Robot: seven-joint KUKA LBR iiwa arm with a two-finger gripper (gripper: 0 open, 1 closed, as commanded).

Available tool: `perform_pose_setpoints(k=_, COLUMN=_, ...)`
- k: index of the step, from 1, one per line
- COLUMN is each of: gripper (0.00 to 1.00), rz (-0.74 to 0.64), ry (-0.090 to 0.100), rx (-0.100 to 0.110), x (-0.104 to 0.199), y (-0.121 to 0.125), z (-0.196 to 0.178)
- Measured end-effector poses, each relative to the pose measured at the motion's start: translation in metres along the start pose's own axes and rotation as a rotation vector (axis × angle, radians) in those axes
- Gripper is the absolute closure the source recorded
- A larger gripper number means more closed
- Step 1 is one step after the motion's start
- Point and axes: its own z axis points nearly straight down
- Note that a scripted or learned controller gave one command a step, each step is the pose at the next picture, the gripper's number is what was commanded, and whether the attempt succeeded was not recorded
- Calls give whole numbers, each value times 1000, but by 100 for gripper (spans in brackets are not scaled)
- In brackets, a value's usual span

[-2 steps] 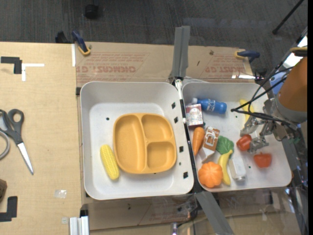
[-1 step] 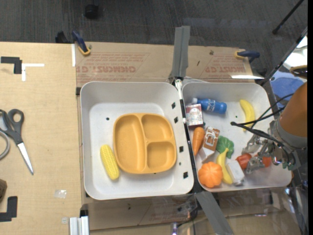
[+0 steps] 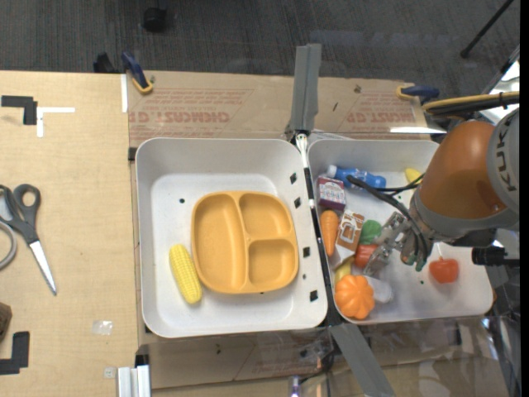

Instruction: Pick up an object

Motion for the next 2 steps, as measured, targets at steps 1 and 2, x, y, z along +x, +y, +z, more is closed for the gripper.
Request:
perform_pose_setpoints(k=1, gripper=100, rz=252, ry=0, rx=3, x=-41, y=34, z=0)
perform_pose_setpoints(k=2, gripper=100, rz=545, ry=2, rx=5, x=-4, y=130, z=-103)
